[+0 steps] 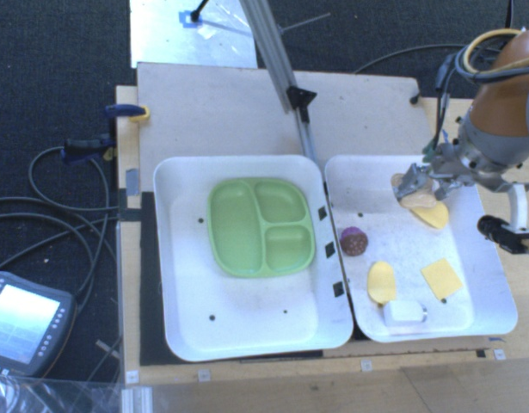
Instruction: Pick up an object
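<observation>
My gripper (421, 186) hangs low over the far part of the right bin (367, 175). Directly beneath and just in front of it lies a pale yellow, banana-like piece (431, 214), partly hidden by the gripper; whether they touch I cannot tell. Nearer the front of that bin lie a purple-brown ball (353, 242), a yellow oval piece (381, 281), a flat yellow square (441, 278) and a small white block (405, 311).
The left bin (182, 231) holds a green divided plate (261, 227). A grey pole (273, 46) slants down to the wall between the two bins. Cables and a teach pendant (23, 317) lie off the bench at left.
</observation>
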`<state>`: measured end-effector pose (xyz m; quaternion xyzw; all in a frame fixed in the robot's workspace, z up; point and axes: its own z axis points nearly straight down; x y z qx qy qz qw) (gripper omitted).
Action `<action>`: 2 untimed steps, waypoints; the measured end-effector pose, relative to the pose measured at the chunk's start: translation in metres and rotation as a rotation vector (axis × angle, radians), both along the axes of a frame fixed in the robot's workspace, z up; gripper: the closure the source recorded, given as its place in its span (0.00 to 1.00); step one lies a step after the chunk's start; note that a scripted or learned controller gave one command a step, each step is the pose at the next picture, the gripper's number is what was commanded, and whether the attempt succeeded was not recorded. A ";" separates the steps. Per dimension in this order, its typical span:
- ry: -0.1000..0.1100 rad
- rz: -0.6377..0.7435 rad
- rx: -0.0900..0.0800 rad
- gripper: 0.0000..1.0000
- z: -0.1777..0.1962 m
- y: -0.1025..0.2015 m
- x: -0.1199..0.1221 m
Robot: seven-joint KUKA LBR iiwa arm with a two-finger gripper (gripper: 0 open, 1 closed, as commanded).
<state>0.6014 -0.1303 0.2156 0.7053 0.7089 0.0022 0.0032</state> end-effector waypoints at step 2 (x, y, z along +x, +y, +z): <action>0.006 0.007 0.005 1.00 0.018 0.116 -0.033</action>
